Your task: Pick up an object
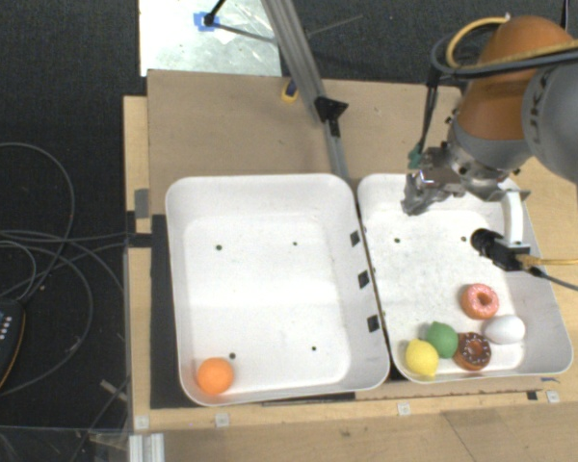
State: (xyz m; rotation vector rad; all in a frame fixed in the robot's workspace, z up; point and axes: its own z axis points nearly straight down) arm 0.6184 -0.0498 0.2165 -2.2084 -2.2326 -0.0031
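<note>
Above the right bin [549, 349], near its far edge, the end effector [419, 198] hangs; its state I cannot tell. Pink donut [480, 301], white egg [505, 330], chocolate donut [472, 351], green ball [442, 339] and lemon [422, 358] cluster at the near corner.

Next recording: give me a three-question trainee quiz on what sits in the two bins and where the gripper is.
1. True or false: the orange ball lies in the left bin.
2. How many items cluster at the right bin's near end? A) three B) five C) seven
3. Fill in: the gripper hangs over the right bin's ____ end, away from the items.

Key: 1 true. 2 B: pink donut, white egg, chocolate donut, green ball, yellow lemon. 3 far.
</note>
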